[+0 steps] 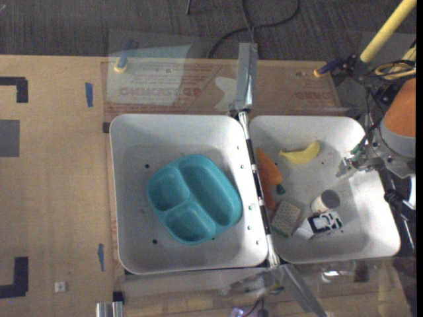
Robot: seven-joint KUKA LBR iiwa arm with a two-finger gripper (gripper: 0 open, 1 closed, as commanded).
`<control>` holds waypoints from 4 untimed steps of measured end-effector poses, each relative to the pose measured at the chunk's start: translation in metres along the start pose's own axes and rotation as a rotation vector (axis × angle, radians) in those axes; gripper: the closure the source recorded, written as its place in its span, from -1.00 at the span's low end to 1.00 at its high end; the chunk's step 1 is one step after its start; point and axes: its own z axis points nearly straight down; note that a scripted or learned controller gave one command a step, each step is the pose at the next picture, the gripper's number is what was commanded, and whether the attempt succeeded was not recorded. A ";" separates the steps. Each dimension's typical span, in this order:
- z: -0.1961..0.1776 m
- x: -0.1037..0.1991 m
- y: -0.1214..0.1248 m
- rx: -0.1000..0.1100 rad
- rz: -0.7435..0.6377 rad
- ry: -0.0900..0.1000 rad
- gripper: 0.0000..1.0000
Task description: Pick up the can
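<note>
The can is a small cylinder with a grey top and a pale body. It stands in the right bin, near the middle of the front half. My gripper hangs over the right bin's right side, up and to the right of the can and apart from it. Nothing shows in the gripper. The grey arm with its orange band comes in from the right edge.
The right bin also holds a yellow banana, an orange carrot, a grey speckled block and a black-and-white item just in front of the can. A teal divided plate lies in the left bin.
</note>
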 end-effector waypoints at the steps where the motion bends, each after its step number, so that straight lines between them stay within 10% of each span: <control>1: 0.000 0.000 0.000 0.000 0.001 0.002 -1.00; 3: 0.023 0.022 -0.050 -0.006 0.207 0.001 -1.00; 4: 0.014 0.017 -0.051 -0.007 0.214 -0.005 1.00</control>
